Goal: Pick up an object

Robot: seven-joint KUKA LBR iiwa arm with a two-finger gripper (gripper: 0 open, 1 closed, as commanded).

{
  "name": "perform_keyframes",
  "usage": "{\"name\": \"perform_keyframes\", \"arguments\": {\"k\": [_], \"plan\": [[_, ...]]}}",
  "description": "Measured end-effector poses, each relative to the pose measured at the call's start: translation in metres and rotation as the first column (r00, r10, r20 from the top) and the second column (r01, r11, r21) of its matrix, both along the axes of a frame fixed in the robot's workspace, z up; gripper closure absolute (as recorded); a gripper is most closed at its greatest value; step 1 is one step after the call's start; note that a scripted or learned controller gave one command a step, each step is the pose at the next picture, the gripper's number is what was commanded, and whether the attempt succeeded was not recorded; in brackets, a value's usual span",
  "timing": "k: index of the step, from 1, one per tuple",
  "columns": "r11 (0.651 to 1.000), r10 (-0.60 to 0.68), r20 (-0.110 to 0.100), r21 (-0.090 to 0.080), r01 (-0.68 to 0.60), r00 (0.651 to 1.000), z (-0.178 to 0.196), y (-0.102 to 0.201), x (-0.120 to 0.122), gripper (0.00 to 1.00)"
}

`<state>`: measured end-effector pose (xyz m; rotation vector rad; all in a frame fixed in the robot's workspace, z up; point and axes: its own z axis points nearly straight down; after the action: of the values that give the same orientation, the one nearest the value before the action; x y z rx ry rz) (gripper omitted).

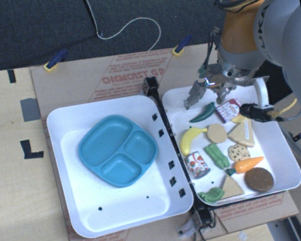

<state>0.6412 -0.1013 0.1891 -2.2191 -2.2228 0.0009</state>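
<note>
Two white bins sit side by side on the surface [9, 171]. The left bin [78, 216] holds one blue plate [118, 150] with three compartments. The right bin [289, 173] holds a heap of toy food: one banana [190, 138], one dark green pepper [203, 113], one green pod [216, 155], one carrot [247, 164], one brown disc [259, 179], one tan round biscuit [217, 133], one spotted cracker [238, 152], one small can [198, 164], one red and white packet [227, 111], one green leafy piece [213, 195], and two pale wedges, one by the right wall [244, 135], one near the front [231, 186].

The claw [210, 94] hangs over the back of the right bin with its fingers spread apart, one grey finger [194, 95] reaching toward the divider. Nothing sits between them. The pepper and packet lie just below the claw; whether it touches them cannot be told.

A white cable [123, 29] loops across the dark floor behind, and two clips, one yellow [55, 60] and one blue [182, 44], sit at the cardboard's back edge.
</note>
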Motion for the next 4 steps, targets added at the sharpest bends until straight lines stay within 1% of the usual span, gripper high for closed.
{"name": "perform_keyframes", "arguments": {"k": [1, 2, 3, 4], "plan": [[1.0, 0.002, 0.0, 0.0, -0.002, 1.0, 0.01, 0.001, 0.0, 1.0], [1.0, 0.004, 0.016, 0.0, -0.004, 1.0, 0.201, 0.042, -0.056, 1.0], [1.0, 0.001, 0.014, 0.0, -0.001, 1.0, 0.333, 0.038, -0.149, 1.0], [1.0, 0.0, 0.001, -0.002, 0.0, 1.0, 0.335, 0.039, -0.145, 1.0]]}}
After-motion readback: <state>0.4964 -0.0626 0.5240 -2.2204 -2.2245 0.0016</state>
